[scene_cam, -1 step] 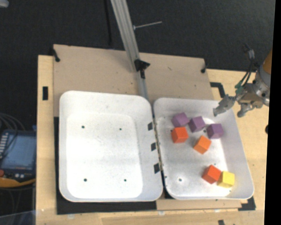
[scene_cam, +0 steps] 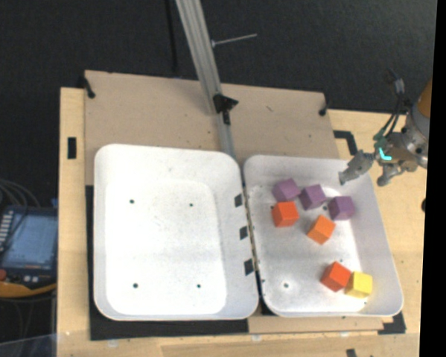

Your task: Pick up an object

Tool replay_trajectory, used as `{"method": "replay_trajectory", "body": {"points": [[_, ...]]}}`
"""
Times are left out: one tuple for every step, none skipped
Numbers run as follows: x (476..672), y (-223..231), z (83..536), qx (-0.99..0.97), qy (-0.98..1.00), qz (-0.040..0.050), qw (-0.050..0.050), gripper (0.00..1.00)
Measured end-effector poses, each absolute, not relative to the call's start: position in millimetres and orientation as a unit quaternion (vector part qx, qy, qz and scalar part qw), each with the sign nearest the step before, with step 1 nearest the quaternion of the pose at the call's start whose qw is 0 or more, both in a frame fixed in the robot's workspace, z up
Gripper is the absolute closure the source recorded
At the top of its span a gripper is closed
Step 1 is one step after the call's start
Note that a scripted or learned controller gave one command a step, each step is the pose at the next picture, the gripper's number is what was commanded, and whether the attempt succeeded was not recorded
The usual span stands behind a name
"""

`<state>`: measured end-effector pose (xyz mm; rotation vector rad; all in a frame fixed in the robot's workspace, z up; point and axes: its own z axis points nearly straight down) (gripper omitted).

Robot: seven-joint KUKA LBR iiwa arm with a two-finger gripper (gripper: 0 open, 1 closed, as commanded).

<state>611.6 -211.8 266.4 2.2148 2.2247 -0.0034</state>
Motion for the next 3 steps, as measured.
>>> {"method": "replay_trajectory", "body": {"points": [[620.8,-210.6,217.7,0.705,0.709,-0.0017,0.000,0.00],[623.9,-202.5,166.8,0.705,0.709,-0.0014,0.000,0.00],[633.3,-212.7,126.0,0.706,0.708,-0.0002,0.006,0.00]]}}
